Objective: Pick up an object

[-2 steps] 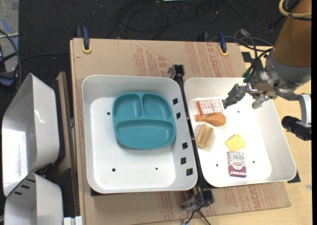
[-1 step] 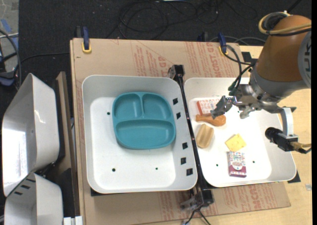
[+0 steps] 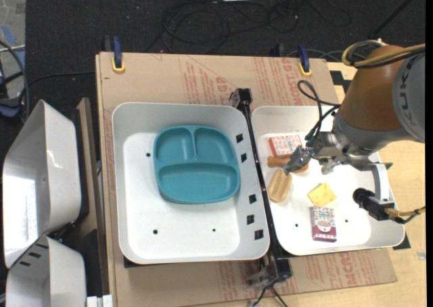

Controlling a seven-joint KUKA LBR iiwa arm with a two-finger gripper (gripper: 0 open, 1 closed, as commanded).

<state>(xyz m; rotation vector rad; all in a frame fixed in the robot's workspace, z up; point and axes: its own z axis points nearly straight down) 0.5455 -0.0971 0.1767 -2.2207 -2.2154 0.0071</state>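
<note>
My gripper [image 3: 298, 159] hangs low over the left part of the right bin [image 3: 385, 234], on the arm reaching in from the right. Its tip is right at the right end of a small brown sausage [image 3: 276, 161]. A red and white box [image 3: 284, 143] lies just behind the sausage. A tan bread roll [image 3: 279, 186] lies just in front of it. A yellow wedge [image 3: 321, 195] rests to the right of the roll, under the wrist. Near the bin's front lies a dark red and purple carton [image 3: 323, 223].
The left bin [image 3: 128, 163] holds a teal divided plate [image 3: 196, 165]. A black divider [image 3: 256, 170] runs between the two bins. Both stand on a brown board [image 3: 203, 72]. White tubs [image 3: 40, 163] stand off the bench at the far left.
</note>
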